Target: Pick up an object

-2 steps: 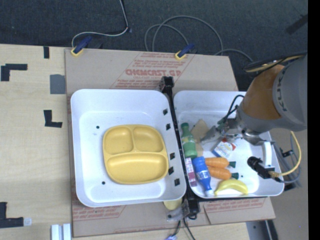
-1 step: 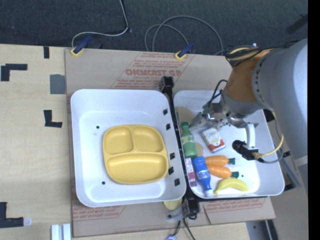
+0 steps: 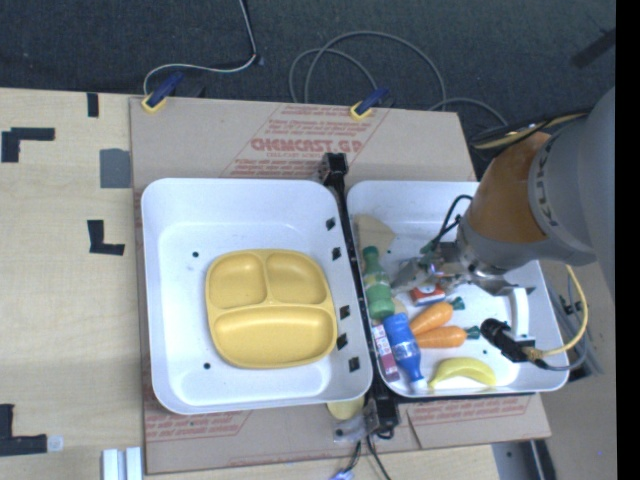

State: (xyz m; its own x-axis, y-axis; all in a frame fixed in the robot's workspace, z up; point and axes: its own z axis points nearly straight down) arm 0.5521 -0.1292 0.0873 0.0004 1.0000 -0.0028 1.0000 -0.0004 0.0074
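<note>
Gripper is down in the right bin, just above the two carrots — can't tell its finger state.

A robot lab: clamped cardboard sheet, loose cables, taped bench markers.

Two white bins, one yellow divided plate, two toy carrots, one banana, one blue bottle.

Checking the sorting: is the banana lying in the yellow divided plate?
No, the banana lies in the right bin, apart from the plate.
</note>
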